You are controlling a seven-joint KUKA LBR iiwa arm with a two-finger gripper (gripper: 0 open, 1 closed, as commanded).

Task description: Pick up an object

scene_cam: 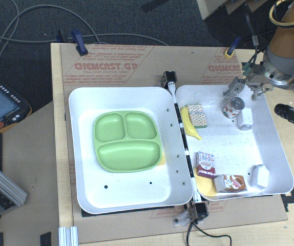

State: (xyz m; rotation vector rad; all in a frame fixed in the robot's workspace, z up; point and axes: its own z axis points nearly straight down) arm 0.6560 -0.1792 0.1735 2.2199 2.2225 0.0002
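My gripper [245, 89] hangs over the far part of the right bin [277, 137], its two fingers spread apart with nothing between them. Just below its left finger lies a small silver can [233, 107], with a white cylinder [246, 119] beside it. A yellow banana [190, 125] and a patterned pad [197, 116] lie at the bin's far left. Nearer the front are a red-and-white packet [206, 163], a brown box [231, 183] on a yellow piece [204, 186], and a white block [261, 176].
The left bin [85, 178] holds a green divided plate [127, 140]. A black hinge strip [182, 137] runs between the bins. Blue clamps [78, 42] grip the board's far edge. A handheld pendant [1, 108] lies off the bench at left.
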